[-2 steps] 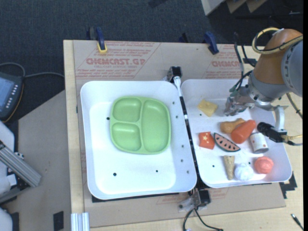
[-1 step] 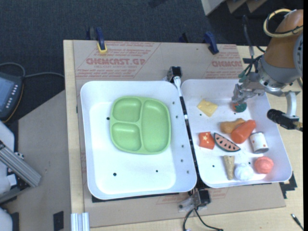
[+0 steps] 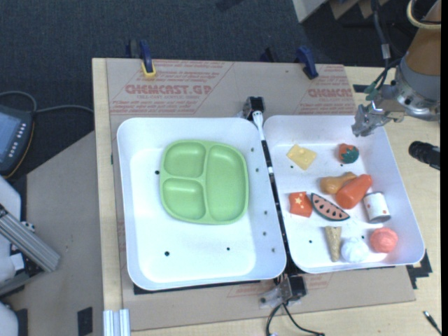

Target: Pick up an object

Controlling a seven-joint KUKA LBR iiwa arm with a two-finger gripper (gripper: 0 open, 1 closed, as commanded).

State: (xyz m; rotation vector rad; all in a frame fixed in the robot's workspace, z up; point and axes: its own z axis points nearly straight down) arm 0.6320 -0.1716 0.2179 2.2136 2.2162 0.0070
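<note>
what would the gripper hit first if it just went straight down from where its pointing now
Probably the upper right rim of the right bin, near the strawberry. The gripper hangs above that corner, though depth is hard to judge.

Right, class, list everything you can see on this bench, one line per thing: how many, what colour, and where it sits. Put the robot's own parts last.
Shallow white bins: two, white, side by side on the bench.
Green divided plastic plate: one, light green, three compartments, in the left bin.
Yellow cheese wedge: one, yellow, right bin, upper left.
Small strawberry toy: one, red with green top, right bin, upper middle.
Orange carrot toy: one, orange-red, centre.
Red square block: one, red, left of the watermelon.
Watermelon slice toy: one, red with dark rind, centre.
White can: one, white with red band, right.
Pink round ball: one, lower right.
Gripper: one, grey, over the right bin's top edge.
</note>
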